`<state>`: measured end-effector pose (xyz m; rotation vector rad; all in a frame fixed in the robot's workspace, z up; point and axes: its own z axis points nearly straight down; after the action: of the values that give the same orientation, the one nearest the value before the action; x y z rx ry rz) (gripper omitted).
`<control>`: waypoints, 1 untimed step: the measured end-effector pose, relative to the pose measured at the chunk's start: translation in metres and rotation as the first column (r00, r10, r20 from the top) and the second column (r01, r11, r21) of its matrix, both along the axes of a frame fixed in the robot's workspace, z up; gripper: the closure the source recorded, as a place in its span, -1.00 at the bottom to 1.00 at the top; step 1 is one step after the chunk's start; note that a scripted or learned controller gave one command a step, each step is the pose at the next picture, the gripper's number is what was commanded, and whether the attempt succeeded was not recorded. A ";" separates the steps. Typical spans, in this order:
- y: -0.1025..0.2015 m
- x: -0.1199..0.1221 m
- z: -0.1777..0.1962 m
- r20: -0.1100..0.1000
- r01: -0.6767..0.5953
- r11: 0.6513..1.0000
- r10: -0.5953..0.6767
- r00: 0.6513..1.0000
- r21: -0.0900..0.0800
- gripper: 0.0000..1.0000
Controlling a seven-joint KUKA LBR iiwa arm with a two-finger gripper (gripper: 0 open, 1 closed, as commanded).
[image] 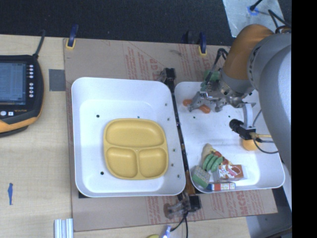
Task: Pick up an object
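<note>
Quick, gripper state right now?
Gripper: cannot be told from this view; it sits over the right bin, next to a small orange object.

Two bins stand side by side on the bench: the left bin holds a divided plate lying near its centre, slightly toward the near side. The right bin holds a cluster of small packets in its near-left corner, and the gripper hangs over its far-left corner. A control pendant lies on the bench to the left, well apart from the bins.
</note>
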<state>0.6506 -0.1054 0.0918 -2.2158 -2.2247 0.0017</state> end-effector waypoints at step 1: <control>-0.006 0.006 0.000 0.001 -0.001 1.000 0.001 1.000 -0.001 -1.00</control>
<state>0.6566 -0.1115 0.0923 -2.2158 -2.2264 0.0013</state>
